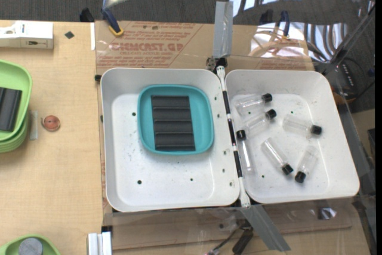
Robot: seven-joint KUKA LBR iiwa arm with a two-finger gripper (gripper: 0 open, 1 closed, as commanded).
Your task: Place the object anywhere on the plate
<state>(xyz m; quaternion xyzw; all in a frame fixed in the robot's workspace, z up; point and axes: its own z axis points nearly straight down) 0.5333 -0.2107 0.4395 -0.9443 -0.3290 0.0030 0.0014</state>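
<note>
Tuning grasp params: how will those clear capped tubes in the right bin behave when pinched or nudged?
The clear tubes look like smooth round cylinders lying flat in the right bin, so they will probably roll when nudged. Their glossy walls may slip between fingers. They look thin and empty, so likely light, possibly fragile.

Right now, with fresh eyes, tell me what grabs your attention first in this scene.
The teal plate stands out most, sitting in the left white bin with a dark ribbed insert on it. Next come the clear vials with black caps, scattered loosely across the right white bin. A stack of green trays sits at the bench's far left edge.
</note>
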